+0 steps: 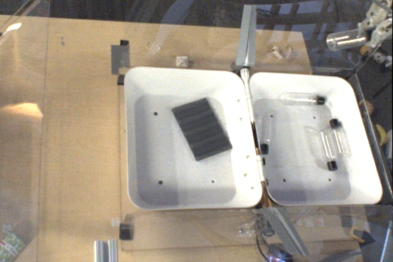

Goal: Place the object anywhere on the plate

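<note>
Even, bright overhead light; glare patches on the clear panel [24,108] at left, soft shadows inside both bins [184,80], slightly soft focus.

The gripper [368,34] hangs at the two o'clock corner, wrist cabling looped above it.

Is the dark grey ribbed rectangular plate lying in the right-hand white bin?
No. The dark grey ribbed rectangular plate lies in the left white bin; the right white bin holds clear plastic tubes.
</note>
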Available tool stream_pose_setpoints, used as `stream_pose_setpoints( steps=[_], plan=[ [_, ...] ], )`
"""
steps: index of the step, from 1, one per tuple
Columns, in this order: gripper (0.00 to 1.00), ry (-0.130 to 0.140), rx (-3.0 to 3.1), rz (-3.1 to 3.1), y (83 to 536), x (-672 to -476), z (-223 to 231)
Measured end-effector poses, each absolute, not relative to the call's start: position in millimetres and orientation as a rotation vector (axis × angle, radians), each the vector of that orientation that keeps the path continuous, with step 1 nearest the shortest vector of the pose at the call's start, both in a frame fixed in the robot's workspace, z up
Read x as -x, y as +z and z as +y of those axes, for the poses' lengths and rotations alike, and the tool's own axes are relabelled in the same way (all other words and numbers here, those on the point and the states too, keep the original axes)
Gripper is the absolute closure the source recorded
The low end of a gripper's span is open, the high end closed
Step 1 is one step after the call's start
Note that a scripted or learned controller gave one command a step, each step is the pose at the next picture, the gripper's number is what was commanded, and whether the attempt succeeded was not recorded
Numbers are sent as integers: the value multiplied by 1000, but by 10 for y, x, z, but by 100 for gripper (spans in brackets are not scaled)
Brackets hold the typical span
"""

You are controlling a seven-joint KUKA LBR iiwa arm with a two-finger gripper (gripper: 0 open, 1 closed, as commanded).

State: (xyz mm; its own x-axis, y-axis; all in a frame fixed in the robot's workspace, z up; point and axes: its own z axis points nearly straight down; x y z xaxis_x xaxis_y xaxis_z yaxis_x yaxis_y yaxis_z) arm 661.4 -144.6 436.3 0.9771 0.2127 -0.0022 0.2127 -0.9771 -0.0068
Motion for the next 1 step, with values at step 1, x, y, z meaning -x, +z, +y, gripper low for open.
stream_pose_setpoints(
  steps=[1],
  plan=[
    [100,6,3113,-345,4454,-6620,-1424]
  ],
)
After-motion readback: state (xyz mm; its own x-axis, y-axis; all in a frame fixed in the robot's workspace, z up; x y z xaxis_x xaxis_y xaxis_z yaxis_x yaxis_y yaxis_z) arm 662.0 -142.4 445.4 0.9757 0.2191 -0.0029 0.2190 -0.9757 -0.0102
